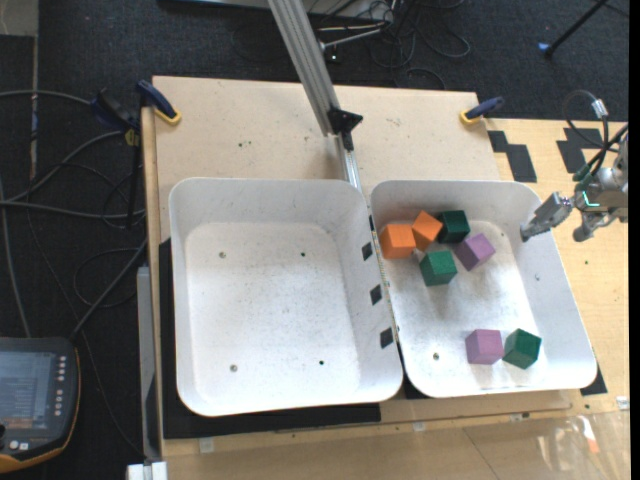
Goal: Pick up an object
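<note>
Nearest the camera, at the front of the right bin (560,298), a purple cube (484,346) sits just beside a green cube (522,349), close enough that they may be touching. Further back in the same bin is a tight cluster: orange cube (399,239), a second orange cube (427,227) touching it, a dark green cube (454,225) behind, another green cube (438,267) in front, and a tilted purple cube (475,251) at the cluster's right. Left bin (190,268) is a bare white tray apart from specks.

Gripper (560,220) sits at the right bin's far-right rim, over the edge rather than over any cube. Fingers look spread apart, one pointing in toward the bin; nothing sits between them. It is partly cut off and small, so how wide the gap is remains hard to read.

Progress: judged as not started, or between tries. No cube is lifted, all seven rest on the bin floor, and the tool carries nothing. Left to do: move in over a cube, descend, close, lift. The front pair looks the easier target, standing well apart from the cluster, though its two cubes crowd each other. The packed cluster leaves little finger room.
</note>
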